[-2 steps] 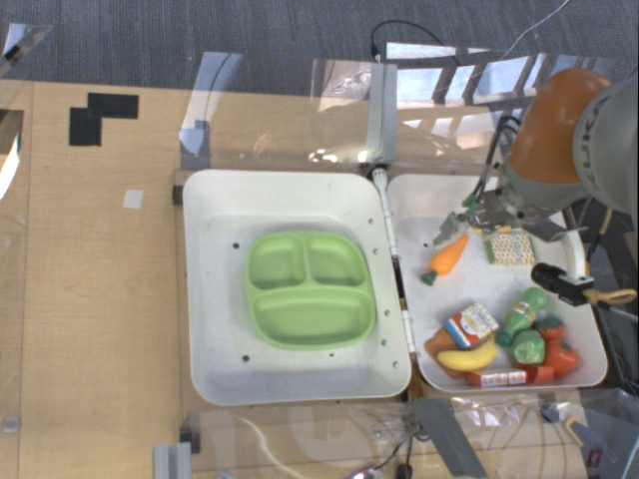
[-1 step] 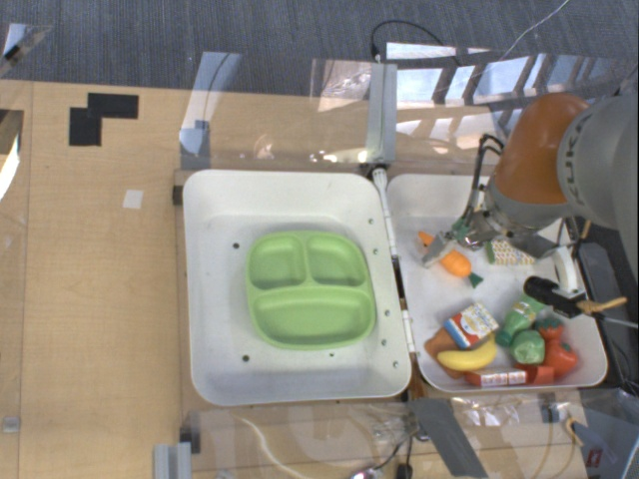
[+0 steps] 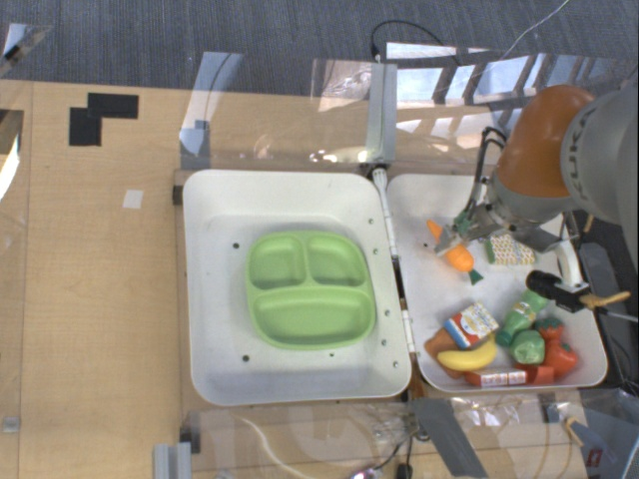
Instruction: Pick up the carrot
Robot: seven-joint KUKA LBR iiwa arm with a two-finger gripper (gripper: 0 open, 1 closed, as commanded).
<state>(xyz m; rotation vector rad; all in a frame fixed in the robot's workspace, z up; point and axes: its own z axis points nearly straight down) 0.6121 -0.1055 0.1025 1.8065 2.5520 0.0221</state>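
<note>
Carrot [image 3: 458, 258] lay in right bin [image 3: 414, 267], upper left part, well apart from food pile along bin's near edge. Gripper [image 3: 461, 230] hung just above it, touching or nearly so (finger state: cannot tell). Green plate [image 3: 311, 289] sat in left bin [image 3: 215, 267].

The carrot [image 3: 460, 259] is a small toy, bright orange with a dark green tip [image 3: 476, 277] at its lower-right end. It lies in the right bin [image 3: 419, 307], in the upper middle of the white floor, tilted so the orange body points up-left and the green end points down-right. Its upper-left end sits just at the pincer [image 3: 461, 234], touching or nearly so; whether it is gripped cannot be told. It lies apart from the heap of other toys lower down.
</note>
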